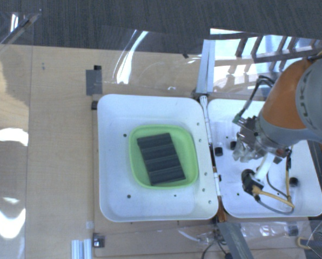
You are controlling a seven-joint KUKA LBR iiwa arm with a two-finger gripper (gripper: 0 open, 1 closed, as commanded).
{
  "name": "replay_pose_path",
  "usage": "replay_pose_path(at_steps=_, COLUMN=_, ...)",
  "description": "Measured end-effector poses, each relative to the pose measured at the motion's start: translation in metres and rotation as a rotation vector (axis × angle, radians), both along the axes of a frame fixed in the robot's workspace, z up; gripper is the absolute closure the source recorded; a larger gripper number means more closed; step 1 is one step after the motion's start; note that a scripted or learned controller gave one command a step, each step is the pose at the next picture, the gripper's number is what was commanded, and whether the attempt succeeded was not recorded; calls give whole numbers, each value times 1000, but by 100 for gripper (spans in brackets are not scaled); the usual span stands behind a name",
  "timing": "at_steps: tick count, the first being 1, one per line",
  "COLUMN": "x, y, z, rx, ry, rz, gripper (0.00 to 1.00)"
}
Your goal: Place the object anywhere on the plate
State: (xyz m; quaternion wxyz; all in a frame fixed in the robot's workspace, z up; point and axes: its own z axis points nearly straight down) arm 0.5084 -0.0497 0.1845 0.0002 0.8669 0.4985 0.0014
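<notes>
1. Starting at the left, note the pale wooden bench, with a small grey bracket near the upper left corner of the left bin.
2. Locate the left bin, white and shallow, resting on the bench.
3. Find the green plate near the middle of that bin, square with rounded corners and a raised rim.
4. Identify the dark ribbed block lying flat on the plate, inside the rim, its long side tilted slightly off the bin's edges. Treat as already on the plate and well apart from the gripper.
5. Move right across the seam between the bins to the right bin, touching the left bin side by side.
6. Observe the gripper low over the left half of the right bin, near the seam. Record its state as not determinable from this view; record no object seen in its hold.
7. Note a yellow cable looping below the gripper over the bin floor.
8. End at the arm, grey with an orange band, entering from the right above the right bin.
</notes>
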Motion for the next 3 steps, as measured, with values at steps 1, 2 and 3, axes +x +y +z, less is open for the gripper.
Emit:
replay_pose_path(at_steps=1, x=-13, y=53, z=-1, rx=0, ry=1, rz=25, gripper=100)
replay_pose_path(at_steps=2, x=-13, y=53, z=-1, rx=0, ry=1, rz=24, gripper=0)
replay_pose_path(at_steps=3, x=-21, y=133, z=6, rx=0, ry=0, rz=68, gripper=0)
